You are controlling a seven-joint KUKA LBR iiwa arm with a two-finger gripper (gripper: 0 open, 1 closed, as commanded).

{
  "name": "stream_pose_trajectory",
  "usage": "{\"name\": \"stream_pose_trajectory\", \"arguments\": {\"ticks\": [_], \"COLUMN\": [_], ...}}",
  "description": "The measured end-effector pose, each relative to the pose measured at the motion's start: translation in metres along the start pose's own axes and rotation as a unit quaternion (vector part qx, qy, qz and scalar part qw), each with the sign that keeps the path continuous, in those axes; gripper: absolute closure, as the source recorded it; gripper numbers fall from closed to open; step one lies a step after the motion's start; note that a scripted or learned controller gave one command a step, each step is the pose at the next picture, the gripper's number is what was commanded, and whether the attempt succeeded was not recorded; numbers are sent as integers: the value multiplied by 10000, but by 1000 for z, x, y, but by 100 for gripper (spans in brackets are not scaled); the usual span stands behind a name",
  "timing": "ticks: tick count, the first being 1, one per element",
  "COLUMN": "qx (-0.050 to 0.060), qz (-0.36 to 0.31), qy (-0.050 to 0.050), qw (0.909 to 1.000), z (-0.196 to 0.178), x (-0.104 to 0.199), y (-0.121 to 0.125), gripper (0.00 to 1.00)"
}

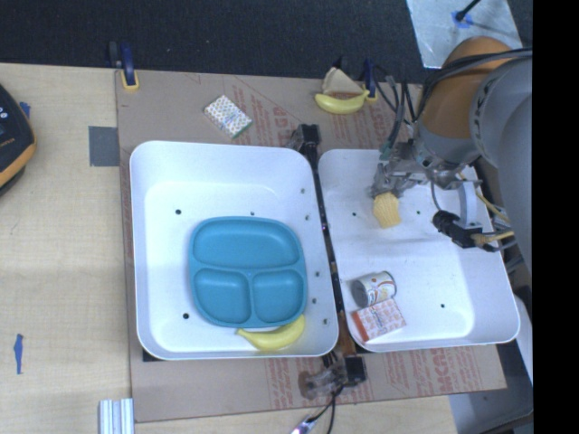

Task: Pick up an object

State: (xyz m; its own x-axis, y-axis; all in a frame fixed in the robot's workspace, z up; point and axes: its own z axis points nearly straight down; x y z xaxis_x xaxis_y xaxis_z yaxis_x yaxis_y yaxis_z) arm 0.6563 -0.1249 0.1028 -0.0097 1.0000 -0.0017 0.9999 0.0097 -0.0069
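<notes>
The surface (54,269), pale wood, is covered in the middle by a brown cardboard sheet (271,111), on which two shallow white bins are set side by side, their inner rims touching. The left bin (154,179) is occupied by a blue divided tray (246,269), laid flat near the centre, and a banana (273,335) is seen lying against the tray's near edge, close to the bin's near wall. The arm (488,89), grey with an orange band, is brought in from the far right and is bent down over the far part of the right bin (470,306). The claw (391,186) is lowered there, directly above a yellow corn cob (387,211) that lies on the bin floor at its tip; whether the claw is clenched or released cannot be told, and a grasp on the cob cannot be confirmed. Nearer in the same bin, a small can (374,288) is found on its side, and a red-and-white packet (377,320) is placed just beside it, toward the near wall. On the cardboard beyond the bins, a second banana (341,103) is seen at the far edge, and a small patterned packet (227,115) lies to its left.
</notes>
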Motion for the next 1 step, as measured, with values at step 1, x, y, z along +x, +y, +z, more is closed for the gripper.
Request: {"name": "stream_pose_trajectory", "arguments": {"ticks": [1], "qx": [-17], "qz": [15], "qy": [6], "qw": [10000], "z": [-90], "x": [89], "y": [-50], "gripper": [100]}}
